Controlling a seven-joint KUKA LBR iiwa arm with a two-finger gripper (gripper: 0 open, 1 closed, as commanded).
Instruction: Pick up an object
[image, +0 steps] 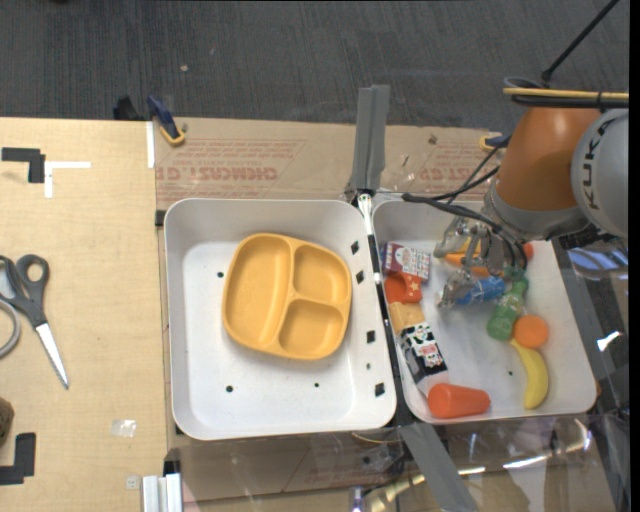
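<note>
Toys crowd the right bin (575, 330) at the frame's right, where the claw (470, 268) hangs low over a blue object (478, 292); whether it grips I cannot tell. Below lie a banana (533, 376) and orange cup (458, 401). Left bin (190, 330) holds a yellow tray (287, 296).

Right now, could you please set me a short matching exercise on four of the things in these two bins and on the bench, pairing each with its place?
Things:
1. yellow divided plate
2. banana
3. scissors
4. orange cup

Places:
A. on the wooden bench, left of the bins
B. lying in the left bin
C. near the right bin's right wall
D. at the right bin's front edge

Pairs: 1-B, 2-C, 3-A, 4-D
</note>
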